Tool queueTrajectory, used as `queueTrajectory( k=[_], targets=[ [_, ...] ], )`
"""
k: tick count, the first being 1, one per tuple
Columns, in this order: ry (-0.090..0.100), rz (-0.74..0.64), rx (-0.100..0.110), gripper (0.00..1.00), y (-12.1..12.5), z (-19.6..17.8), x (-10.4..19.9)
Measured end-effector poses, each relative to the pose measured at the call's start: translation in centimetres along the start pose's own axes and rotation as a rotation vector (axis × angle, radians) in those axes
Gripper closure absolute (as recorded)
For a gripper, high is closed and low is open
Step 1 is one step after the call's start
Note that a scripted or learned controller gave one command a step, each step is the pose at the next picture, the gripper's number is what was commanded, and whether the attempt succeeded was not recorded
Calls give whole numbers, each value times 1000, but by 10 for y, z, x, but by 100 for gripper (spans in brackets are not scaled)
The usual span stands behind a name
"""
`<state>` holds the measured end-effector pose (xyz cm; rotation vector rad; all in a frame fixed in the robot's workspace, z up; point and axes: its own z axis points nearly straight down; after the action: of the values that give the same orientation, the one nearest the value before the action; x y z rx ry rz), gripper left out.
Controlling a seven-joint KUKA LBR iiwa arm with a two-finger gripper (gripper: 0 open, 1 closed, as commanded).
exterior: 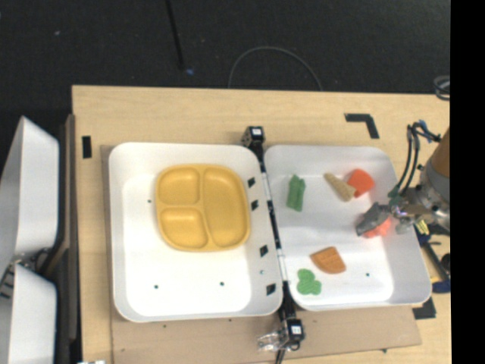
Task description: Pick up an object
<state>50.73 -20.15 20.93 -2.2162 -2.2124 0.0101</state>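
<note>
Red-orange block (377,227) sits near the right wall of the right bin (333,298), and the gripper (373,220) is down right on top of it, its grey fingers (370,218) lying over the block's left side; I cannot tell from here whether they are spread or closed on it. Up-left of that block lie another orange piece (360,180) and a tan piece (339,186) touching it. Further left stands a green piece (295,192). Below the block are an orange wedge (328,260) and a green cluster (308,282). The left bin (136,294) carries a yellow divided plate (203,206).
</note>
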Motion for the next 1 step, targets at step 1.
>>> queueTrajectory(
  k=[1],
  targets=[
    [-3,-4,-13,0,3,-7,0]
  ],
)
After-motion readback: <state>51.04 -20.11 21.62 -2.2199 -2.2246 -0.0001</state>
